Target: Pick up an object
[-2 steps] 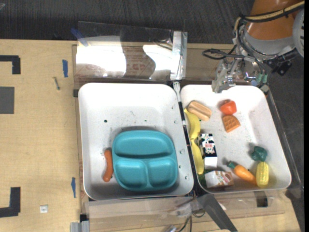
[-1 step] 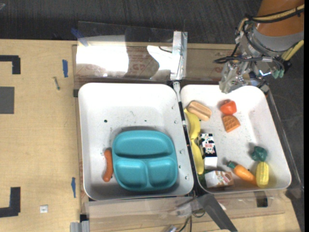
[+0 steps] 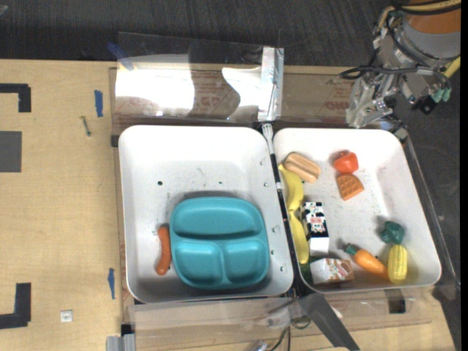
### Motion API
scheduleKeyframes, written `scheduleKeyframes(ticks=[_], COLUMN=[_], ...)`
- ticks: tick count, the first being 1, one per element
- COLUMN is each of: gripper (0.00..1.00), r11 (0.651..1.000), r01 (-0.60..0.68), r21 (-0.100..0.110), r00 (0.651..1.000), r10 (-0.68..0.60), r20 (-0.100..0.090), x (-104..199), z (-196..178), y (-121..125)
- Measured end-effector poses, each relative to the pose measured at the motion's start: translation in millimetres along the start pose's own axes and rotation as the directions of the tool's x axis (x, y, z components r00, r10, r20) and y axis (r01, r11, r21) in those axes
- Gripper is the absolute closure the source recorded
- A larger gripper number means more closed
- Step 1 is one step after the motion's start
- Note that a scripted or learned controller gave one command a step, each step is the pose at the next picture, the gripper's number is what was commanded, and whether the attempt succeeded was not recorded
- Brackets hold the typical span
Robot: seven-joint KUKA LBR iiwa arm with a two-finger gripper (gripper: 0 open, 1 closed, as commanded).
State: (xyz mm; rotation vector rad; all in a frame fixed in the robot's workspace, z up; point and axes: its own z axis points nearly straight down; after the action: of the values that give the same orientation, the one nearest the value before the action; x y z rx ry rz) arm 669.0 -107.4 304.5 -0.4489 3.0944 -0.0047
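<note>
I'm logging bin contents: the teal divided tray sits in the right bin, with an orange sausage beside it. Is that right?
Not quite. The camera view shows the teal divided tray in the left bin, not the right one. The orange sausage does lie beside it, along its left edge.

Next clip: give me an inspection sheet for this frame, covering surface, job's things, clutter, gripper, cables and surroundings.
Surface: wooden bench bearing the left bin and right bin, side by side.
Job's things: left bin holds a teal tray and a sausage beside it. Right bin holds a hot dog, banana, tomato, orange wedge, cow-print block, carton, carrot, corn and a green piece.
Clutter: clear plastic sheet behind the left bin.
Gripper: gripper above the right bin's far edge, apart from every item; finger state unclear.
Cables: bundle on the wrist.
Surroundings: dark carpet; black tape marks on the bench.
</note>
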Motion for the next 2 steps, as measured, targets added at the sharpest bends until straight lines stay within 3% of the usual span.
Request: scheduleKeyframes(ticks=[1, 2], gripper=[1.0, 1.0], r11=[0.99, 0.967], r01=[0.144, 0.255], r21=[-0.006, -0.006], r00=[0.99, 0.967], r10=[-0.144, -0.255], r20=[-0.009, -0.007], x=[1.3, 52.7], z=[24.6, 37.0], y=[0.1, 5.9])
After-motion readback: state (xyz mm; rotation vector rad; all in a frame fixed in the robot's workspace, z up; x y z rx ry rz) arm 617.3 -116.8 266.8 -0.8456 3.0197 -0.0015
